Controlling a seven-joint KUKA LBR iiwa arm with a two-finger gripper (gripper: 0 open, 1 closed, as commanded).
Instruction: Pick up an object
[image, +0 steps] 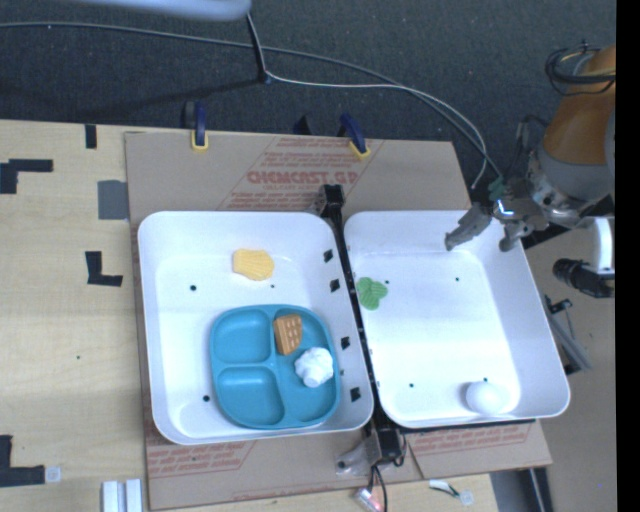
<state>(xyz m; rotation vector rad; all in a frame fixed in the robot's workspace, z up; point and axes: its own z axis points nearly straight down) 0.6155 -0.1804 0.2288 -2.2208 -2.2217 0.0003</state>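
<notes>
I count one green leafy piece (372, 293) and one white ball (488, 397) in the right white bin (520, 330); two-finger gripper (487, 231) above its far rim, fingers apart, holding nothing.

Both white bins, left bin (160, 250) and right bin (530, 330), look like smooth plastic with a slight sheen. The blue divided tray (240, 385) is plastic too, more matt. Under them sits a cardboard sheet (290, 175), plain brown and dull (red print on it), on a pale wood-look bench (60, 330). The white ball (488, 397) looks smooth, the white lump (315, 366) fuzzy or crumpled. The gripper (490, 228) fingers look like grey metal, and the arm's orange band (585, 125) is glossy
</notes>
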